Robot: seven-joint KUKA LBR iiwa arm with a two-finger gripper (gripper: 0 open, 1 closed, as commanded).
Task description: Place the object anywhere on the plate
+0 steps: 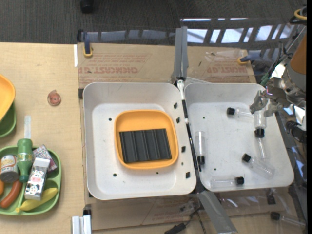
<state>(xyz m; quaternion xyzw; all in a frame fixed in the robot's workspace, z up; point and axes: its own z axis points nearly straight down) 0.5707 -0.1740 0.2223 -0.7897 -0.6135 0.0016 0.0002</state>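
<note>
An orange plate (146, 118) with a dark grey ridged pad (146, 146) on it lies in the left bin (97, 145). Several clear tubes with black caps lie in the right bin (219, 130): one near the divider (199, 145), one at the back (238, 112), one at the front (225, 182). Another tube (260, 125) stands lengthwise with its black cap toward the front. Its upper end meets my gripper (262, 107), which hangs over the bin's right side. Whether the tube is gripped is hidden.
A loose black cap (246, 157) and a clear tube (263, 165) lie in the right bin's front right. On the wooden table at the left stand a green tray of toy food (29, 179) and a yellow bowl (6, 99). A metal frame (234, 33) runs behind the bins.
</note>
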